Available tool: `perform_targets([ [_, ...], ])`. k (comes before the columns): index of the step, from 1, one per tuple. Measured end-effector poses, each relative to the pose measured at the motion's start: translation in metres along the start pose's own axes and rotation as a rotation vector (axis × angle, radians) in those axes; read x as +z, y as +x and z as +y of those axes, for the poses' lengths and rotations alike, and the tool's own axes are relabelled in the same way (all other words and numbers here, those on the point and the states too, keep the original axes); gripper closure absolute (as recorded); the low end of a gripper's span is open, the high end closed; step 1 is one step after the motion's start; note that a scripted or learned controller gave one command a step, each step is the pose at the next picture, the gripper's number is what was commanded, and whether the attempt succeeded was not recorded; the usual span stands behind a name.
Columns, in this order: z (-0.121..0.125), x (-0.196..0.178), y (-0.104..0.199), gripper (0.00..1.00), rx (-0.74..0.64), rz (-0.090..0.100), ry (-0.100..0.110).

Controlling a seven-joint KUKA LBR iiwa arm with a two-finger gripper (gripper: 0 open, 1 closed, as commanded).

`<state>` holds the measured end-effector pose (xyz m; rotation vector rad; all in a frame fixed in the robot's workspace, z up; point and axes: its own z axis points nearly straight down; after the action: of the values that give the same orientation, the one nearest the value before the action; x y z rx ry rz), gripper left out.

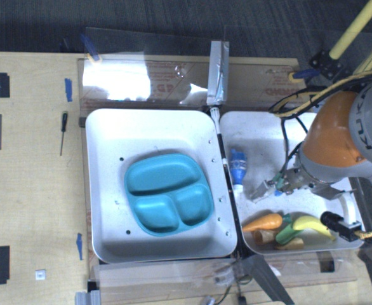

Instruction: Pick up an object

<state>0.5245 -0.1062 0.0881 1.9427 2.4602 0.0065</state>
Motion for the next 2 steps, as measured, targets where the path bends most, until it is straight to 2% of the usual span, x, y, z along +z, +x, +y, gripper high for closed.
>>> perform_targets([
  [1, 0.0022, -0.012, -0.001, 1.0, 0.002, -0.003, -0.007],
  [2, 0.0018, -0.0111, -0.0007, 0.0, 0.002, -0.002, -0.006],
])
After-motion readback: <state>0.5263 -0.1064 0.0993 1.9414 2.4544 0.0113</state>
